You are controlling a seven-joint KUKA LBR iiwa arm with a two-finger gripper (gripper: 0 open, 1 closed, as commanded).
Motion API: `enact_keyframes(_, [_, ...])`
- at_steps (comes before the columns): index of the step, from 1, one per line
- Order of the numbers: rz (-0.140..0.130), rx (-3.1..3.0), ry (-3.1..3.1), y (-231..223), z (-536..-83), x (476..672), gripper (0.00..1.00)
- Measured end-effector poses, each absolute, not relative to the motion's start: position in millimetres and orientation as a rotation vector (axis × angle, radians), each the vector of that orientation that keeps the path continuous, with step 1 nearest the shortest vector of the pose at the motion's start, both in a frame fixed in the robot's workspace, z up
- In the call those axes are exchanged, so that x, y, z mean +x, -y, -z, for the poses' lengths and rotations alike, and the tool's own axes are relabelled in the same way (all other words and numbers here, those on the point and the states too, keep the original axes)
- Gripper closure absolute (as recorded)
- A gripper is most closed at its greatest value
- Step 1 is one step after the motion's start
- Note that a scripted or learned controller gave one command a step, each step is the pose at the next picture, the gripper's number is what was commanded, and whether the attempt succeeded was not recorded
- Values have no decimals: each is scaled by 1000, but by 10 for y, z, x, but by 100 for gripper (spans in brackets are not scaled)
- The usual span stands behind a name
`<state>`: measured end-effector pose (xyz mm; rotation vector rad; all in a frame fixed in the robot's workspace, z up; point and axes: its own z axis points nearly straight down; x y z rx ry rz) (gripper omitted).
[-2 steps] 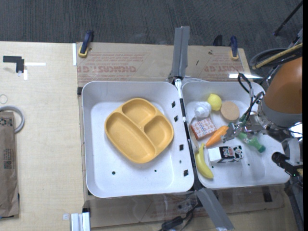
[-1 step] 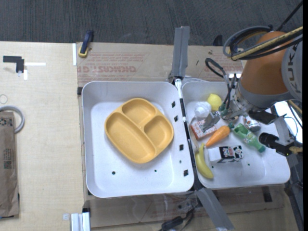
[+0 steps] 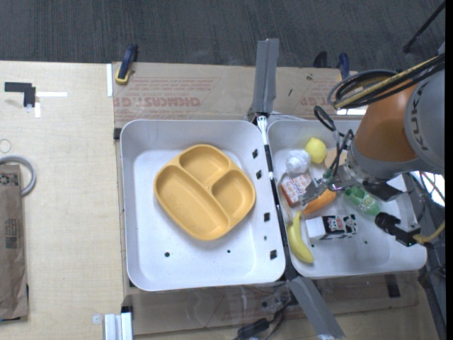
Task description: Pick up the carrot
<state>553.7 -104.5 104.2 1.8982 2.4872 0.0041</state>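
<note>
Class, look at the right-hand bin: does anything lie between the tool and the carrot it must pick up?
Nothing visible does. The tool is already down at the carrot, at its upper right end. Neighbours crowd the carrot: a red-and-white packet just to its left, a banana below, a small carton at lower right.

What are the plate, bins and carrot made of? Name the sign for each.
Plate: likely matte moulded plastic, with an even yellow tone, soft rounded dividers and no glare.
Bins: probably smooth white plastic, thin rounded rims, faint sheen.
Carrot: uniform orange with a smooth surface, so probably a plastic toy, though too small to be sure.
</note>
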Motion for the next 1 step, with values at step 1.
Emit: enact_keyframes(1, [3, 1975, -2443, 1392, -1917, 5360, 0])
